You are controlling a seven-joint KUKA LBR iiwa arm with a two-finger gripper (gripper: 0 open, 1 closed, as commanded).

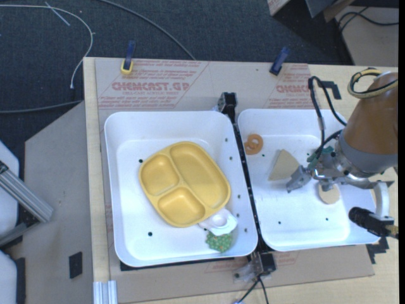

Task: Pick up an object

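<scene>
No object is seen lifted yet: the gripper (pixel 302 181) is lowered into the right bin (pixel 297 233) beside the tan wedge (pixel 283 164), jaw state not discernible, so grasp and lift are judged outstanding.

Grey-and-orange arm (pixel 373 128) running off the frame's right side. Its claw (pixel 302 181) too blurred to read. Pale round disc (pixel 329 196) partly hiding beneath the wrist. Green speckled lump (pixel 221 240) beside small white cup (pixel 219 220): too small to identify.
</scene>
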